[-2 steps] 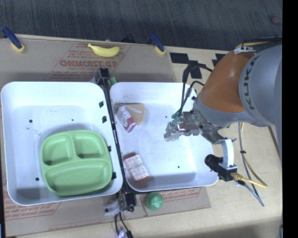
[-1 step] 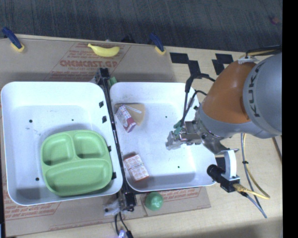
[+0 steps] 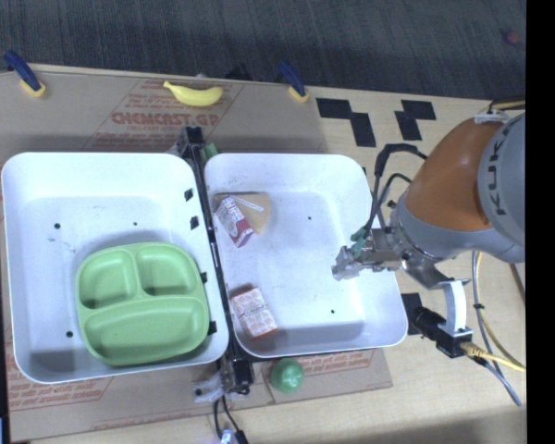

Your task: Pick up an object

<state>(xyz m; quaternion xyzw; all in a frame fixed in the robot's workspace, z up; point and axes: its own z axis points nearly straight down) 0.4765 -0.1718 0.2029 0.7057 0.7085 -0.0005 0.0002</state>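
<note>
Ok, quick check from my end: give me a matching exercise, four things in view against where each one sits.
Things:
1. green divided plastic plate
2. small green ball
3. yellow banana
4. tan wedge-shaped block

Places:
A. right bin, far-left corner
B. cardboard beyond the bins
C. left bin
D. cardboard just outside the right bin's near edge

Pairs: 1-C, 2-D, 3-B, 4-A
</note>
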